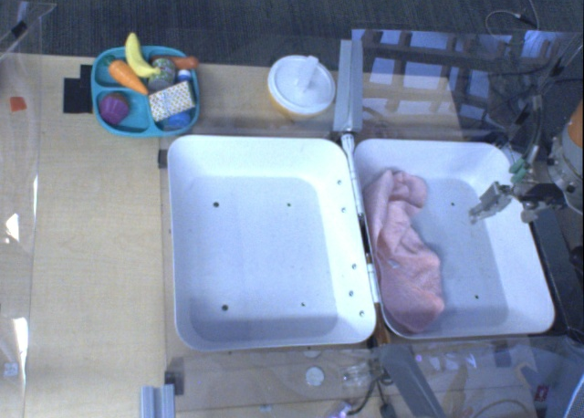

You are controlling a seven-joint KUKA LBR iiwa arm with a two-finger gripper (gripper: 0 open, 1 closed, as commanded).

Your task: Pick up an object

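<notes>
Pink crumpled cloth (404,256) at 9 o'clock in right white bin (520,311): soft, light; pinch a raised fold. End effector (488,203) at 3 o'clock, opening indeterminate.

Arm: I see it entering at the frame's right edge, mid-height.
Gripper (488,203): right of centre, pointing left.
Jaws: I can't tell their state.

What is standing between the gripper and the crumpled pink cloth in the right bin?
Nothing visible. The gripper is over the right side of the right shallow white bin, and the crumpled pink cloth lies along the left side of that same bin. Between them is bare white bin floor.
</notes>
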